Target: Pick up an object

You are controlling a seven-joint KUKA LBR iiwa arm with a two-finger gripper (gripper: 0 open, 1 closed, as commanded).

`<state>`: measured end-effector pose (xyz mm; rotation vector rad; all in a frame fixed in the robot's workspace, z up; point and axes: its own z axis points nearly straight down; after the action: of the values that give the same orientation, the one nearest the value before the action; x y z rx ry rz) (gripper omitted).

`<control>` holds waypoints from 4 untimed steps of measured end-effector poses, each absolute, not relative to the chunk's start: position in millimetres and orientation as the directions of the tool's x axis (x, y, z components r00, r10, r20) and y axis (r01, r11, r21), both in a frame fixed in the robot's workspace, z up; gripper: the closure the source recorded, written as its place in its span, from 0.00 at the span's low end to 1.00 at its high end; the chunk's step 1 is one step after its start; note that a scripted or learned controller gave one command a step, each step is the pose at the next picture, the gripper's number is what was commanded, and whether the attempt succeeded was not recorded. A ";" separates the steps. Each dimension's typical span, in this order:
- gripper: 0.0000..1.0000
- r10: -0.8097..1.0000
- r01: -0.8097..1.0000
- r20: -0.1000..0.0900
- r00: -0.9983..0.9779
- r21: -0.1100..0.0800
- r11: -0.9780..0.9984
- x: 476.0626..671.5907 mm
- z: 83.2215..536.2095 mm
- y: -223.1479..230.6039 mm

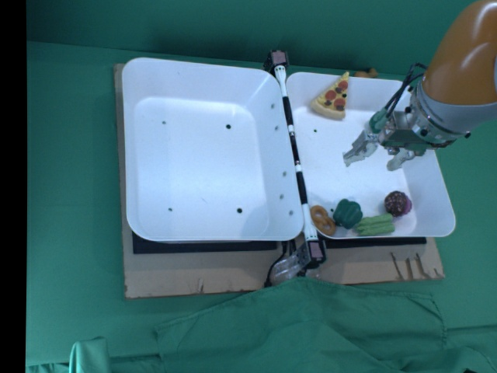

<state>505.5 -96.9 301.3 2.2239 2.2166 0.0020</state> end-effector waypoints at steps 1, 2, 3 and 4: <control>1.00 1.000 1.000 -0.002 0.006 0.008 -0.006 506.3 313.5 -97.8; 1.00 1.000 1.000 -0.001 0.006 0.000 -0.006 480.2 295.4 -113.5; 1.00 1.000 1.000 0.001 0.004 -0.005 -0.004 466.1 238.9 -101.4; 1.00 1.000 1.000 -0.003 0.007 0.008 -0.007 468.1 253.5 -103.0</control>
<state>468.1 -103.0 253.5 2.2245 2.2083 0.0055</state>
